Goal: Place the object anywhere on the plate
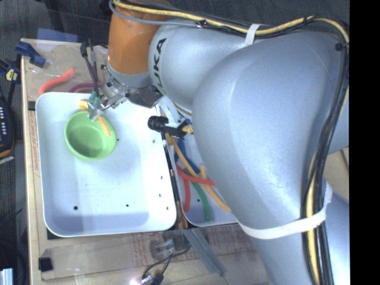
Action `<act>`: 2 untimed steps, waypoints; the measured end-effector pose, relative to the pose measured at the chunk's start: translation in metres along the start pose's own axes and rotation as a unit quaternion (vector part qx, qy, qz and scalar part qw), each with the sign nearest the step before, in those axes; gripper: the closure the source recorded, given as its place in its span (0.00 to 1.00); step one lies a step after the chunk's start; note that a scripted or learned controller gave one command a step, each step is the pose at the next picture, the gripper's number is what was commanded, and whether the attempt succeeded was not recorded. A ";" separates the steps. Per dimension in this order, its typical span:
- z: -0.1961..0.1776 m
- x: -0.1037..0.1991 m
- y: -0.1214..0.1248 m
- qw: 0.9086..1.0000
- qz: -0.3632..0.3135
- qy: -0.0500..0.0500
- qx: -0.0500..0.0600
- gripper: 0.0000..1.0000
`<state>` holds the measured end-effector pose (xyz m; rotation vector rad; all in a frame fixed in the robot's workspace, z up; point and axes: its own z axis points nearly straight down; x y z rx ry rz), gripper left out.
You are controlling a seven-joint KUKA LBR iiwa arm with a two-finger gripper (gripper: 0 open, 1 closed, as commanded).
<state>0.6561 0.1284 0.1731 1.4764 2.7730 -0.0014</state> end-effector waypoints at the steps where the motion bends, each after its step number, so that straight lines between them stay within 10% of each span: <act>1: 0.041 -0.012 -0.008 0.995 -0.097 0.001 0.001 1.00; 2: 0.041 -0.011 -0.008 0.995 -0.098 0.002 0.001 0.00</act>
